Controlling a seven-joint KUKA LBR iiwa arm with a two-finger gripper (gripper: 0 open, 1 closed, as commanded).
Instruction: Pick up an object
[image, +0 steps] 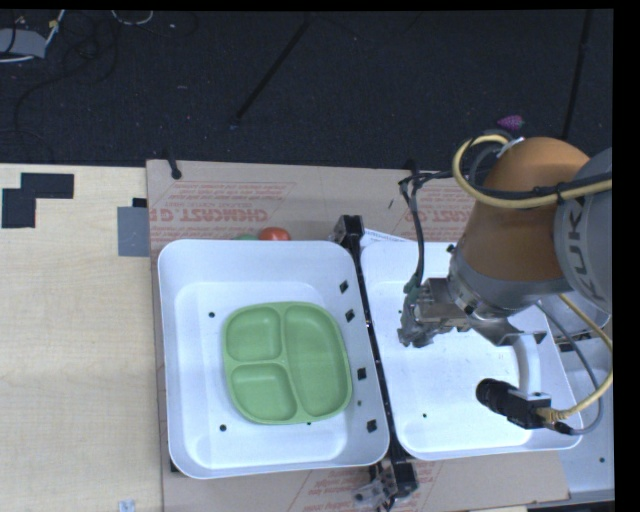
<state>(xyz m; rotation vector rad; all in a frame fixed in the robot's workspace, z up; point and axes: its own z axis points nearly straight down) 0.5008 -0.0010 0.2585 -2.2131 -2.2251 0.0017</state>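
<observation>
While the arm (520, 225) hangs over the right bin (440, 420), the end effector (418, 322) sits low above that bin's floor near its left wall, and whether it is wide, narrow or holding anything I cannot tell, since the slanted view blurs it into a dark cluster. Nothing pickable shows under or just beside it; the bin floor around it looks bare white. The likely target, a green tray (286, 362), lies flat in the left bin (190, 300), well to the end effector's left across the divider (365, 340). I judge this the search or approach step, with no grasp made. Next it would need to lift clear of the divider, cross left, and come down on the tray's rim
</observation>
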